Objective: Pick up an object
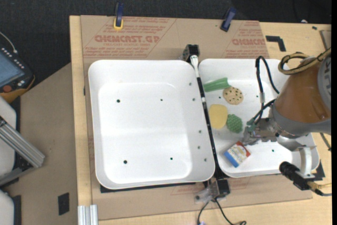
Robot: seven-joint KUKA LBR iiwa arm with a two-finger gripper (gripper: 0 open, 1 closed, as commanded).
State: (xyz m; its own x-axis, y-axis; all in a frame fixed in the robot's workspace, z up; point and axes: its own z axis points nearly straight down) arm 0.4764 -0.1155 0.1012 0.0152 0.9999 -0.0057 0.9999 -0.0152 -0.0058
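Carton (237, 154), small and blue-white, lies nearest in the right bin (274, 168); likely light, stiff, best pinched across its short sides. The gripper (251, 133) hangs just beyond it; its opening I cannot tell. Beyond the carton: green ball (235, 123), yellow piece (218, 115), cookie (232, 95).

A robotics lab — clamps (119, 17) pin a cardboard-covered bench (158, 34); two white bins (142, 118); dark carpet.

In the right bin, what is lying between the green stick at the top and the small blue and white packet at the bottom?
Between green stick and packet: yellow piece, green ball, seen in the camera view.
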